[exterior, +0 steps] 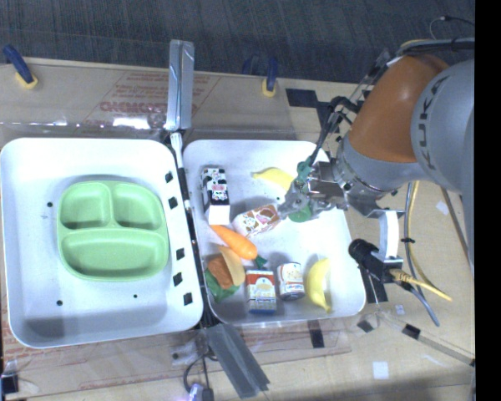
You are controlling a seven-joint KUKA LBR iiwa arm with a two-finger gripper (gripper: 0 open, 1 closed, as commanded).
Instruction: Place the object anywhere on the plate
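Currently the gripper, its grip state unreadable, is hovering at three o'clock in the right bin beside a green toy; lifting cleanly should precede travelling to the green plate.

Blue clamps along bench edge

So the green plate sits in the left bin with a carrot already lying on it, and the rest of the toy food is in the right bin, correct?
Not quite. The camera view shows the carrot in the right bin, among the other toy food, not on the plate. The green plate does sit in the left bin, with nothing on it.
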